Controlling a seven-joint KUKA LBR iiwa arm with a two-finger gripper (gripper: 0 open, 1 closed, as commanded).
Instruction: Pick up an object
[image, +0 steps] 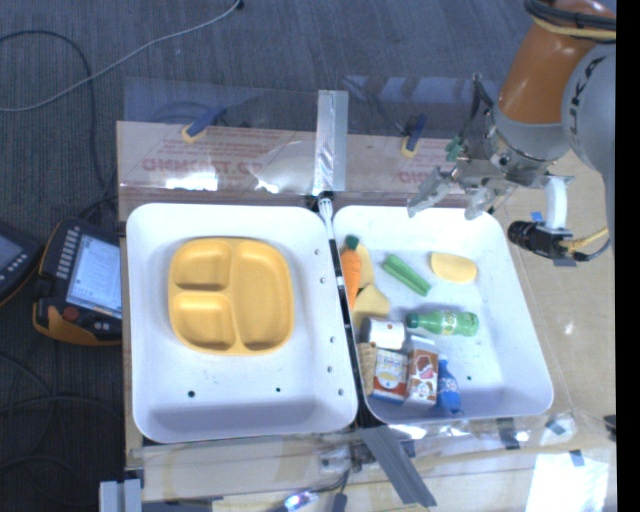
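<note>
Cardboard-topped bench (240, 150) on dark carpet (60, 100)

**Robotics lab test cell**

A grey-and-orange industrial arm (560, 80) stands over a counter (250, 160) bearing two white bins (145, 400), on dark carpet (60, 100) strewn with cables (60, 50); a teach pendant (78, 280) lies beside it.

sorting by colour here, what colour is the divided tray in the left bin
Yellow, seen in the camera view: the divided tray lies in the left bin.

Grey arm (600, 95), orange band (540, 60) above wrist, grey metal fingers (430, 192), black cabled module at side.
</note>
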